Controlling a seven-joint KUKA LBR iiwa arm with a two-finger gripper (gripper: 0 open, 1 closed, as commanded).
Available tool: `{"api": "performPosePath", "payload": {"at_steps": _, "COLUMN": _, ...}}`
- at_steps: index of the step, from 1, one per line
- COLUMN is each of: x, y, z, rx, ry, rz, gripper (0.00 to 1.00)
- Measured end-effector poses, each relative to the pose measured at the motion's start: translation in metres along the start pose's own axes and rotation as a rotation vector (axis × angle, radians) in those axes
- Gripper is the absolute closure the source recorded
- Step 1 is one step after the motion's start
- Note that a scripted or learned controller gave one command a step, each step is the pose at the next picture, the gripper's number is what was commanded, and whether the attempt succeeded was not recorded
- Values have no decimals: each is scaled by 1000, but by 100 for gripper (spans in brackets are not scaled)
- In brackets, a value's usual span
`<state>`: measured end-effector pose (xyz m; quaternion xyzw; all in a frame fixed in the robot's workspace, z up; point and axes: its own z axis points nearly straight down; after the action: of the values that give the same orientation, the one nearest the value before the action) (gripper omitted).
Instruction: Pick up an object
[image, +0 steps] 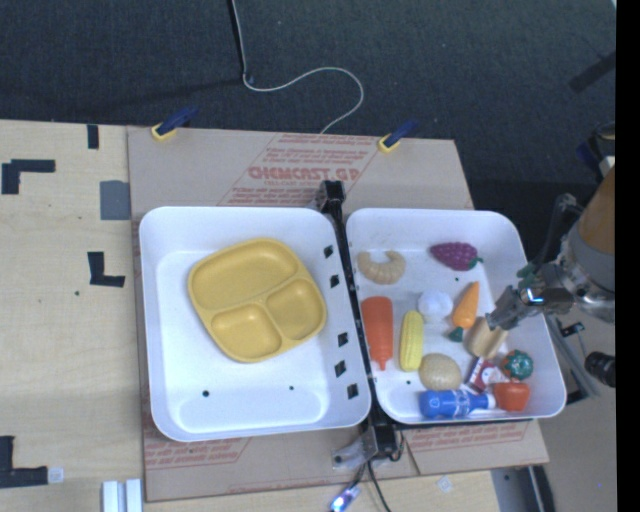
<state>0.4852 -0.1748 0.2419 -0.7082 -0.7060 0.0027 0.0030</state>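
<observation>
The right bin (500, 226) holds several toy foods: a croissant (382, 266), purple grapes (454, 255), an orange carrot (465, 305), a red-orange sausage (377, 330), a yellow corn cob (411, 339), a potato (439, 372), a blue bottle (449, 403), a red piece (511, 396) and a green-topped piece (518, 364). My gripper (497, 318) reaches in over the bin's right side, just right of the carrot. Its tip is right at a tan piece (486, 341), which lies just below it.
The left bin (160, 300) carries a yellow divided plate (257, 298). A black hinge strip (345, 290) separates the bins. A white cable (300, 80) loops on the dark floor behind the bench.
</observation>
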Motion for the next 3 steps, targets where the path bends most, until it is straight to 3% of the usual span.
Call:
{"api": "performPosePath", "payload": {"at_steps": 1, "x": 76, "y": -1, "z": -86, "rx": -15, "ry": 1, "rz": -13, "gripper": 100}}
{"api": "performPosePath", "payload": {"at_steps": 2, "x": -7, "y": -3, "z": -83, "rx": -8, "ry": -3, "rz": 2, "gripper": 100}}
{"api": "performPosePath", "payload": {"at_steps": 3, "x": -41, "y": -2, "z": -29, "rx": -4, "ry": -1, "rz": 0, "gripper": 100}}
